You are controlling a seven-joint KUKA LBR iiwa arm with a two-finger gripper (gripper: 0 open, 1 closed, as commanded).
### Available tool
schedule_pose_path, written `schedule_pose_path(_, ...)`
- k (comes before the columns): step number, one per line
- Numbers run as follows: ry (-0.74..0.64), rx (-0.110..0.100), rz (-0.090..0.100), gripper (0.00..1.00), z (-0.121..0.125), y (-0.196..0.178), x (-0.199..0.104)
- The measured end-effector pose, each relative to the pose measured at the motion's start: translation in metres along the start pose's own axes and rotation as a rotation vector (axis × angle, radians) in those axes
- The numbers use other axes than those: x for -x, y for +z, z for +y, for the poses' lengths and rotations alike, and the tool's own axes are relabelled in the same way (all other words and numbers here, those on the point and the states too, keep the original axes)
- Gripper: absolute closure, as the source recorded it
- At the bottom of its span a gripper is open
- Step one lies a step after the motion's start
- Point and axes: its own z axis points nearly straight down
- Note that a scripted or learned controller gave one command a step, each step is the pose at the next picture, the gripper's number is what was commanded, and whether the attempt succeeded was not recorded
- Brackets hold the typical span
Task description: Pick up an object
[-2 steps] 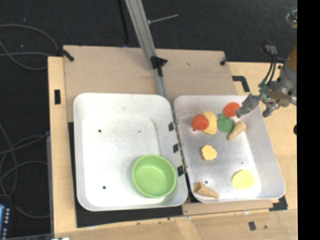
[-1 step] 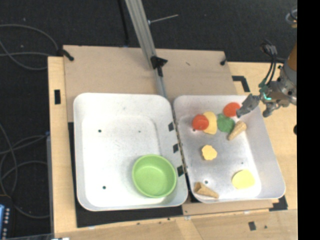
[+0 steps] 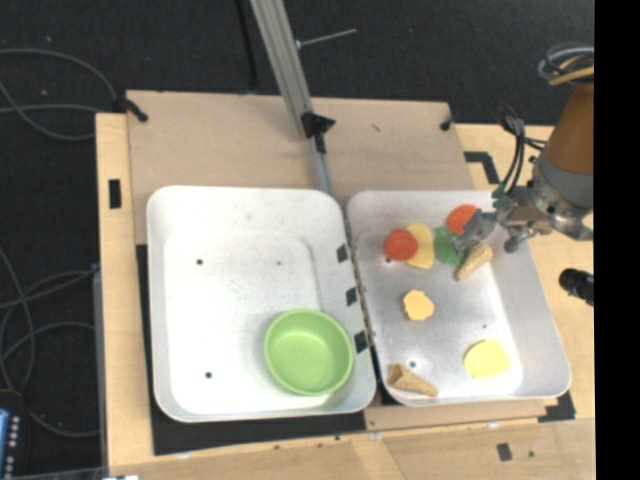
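Dark floor with loose cables surrounds the table [image 3: 250, 138] and its two bins; nearest, a green bowl [image 3: 308, 351] sits in the left bin [image 3: 200, 228]; the right bin [image 3: 520, 318] holds small toy foods; farther back, the gripper [image 3: 480, 230] hovers by a tan wedge [image 3: 473, 262] beside the red and green cluster; jaws look spread, pinching nothing; the wedge seems light, stiff, best gripped across its narrow sides.

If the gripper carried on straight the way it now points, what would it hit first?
The gripper points down-left into the right bin. First in line looks to be the tan wedge-shaped piece at its tip, beside the green piece; depth is unclear from above.
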Motion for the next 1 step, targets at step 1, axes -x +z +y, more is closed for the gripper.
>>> schedule_pose_path(1,0.005,-0.001,0.0,0.0,-0.0083,0.0579,0.0073)
